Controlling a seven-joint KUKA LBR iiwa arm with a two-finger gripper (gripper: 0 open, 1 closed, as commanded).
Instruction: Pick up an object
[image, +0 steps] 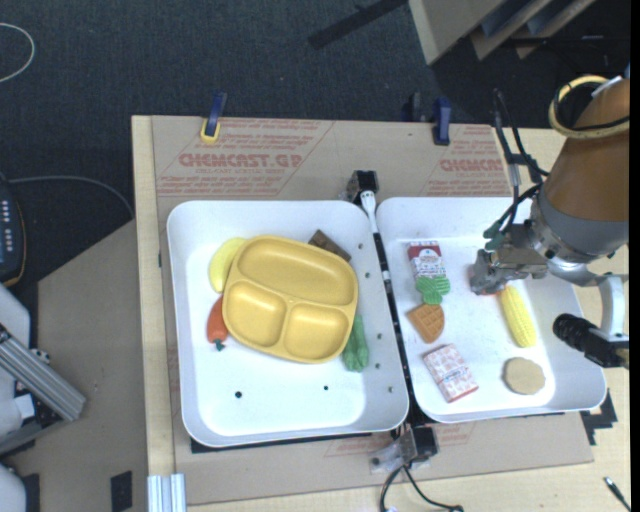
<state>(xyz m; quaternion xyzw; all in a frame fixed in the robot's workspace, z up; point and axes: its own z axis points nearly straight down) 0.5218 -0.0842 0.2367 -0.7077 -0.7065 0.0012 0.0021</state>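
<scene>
My gripper (492, 277) hangs over the right bin (570, 398), near its upper middle. Just right of and below it lies a yellow corn cob (518, 314), its top end close to the gripper. Left of the gripper lies a red and white carton (426, 261) with a green piece (434, 290) at its lower end. Further down the bin are an orange waffle-like piece (428, 321), a pink patterned packet (451, 371) and a round tan biscuit (524, 376). Nothing shows held in the gripper.
The left bin (280, 415) holds a yellow divided plate (290, 298) lying over a yellow fruit (222, 262), a red-orange pepper (217, 324), a green vegetable (356, 347) and a brown piece (328, 243). The arm (590, 170) stands over the right bin's far right side.
</scene>
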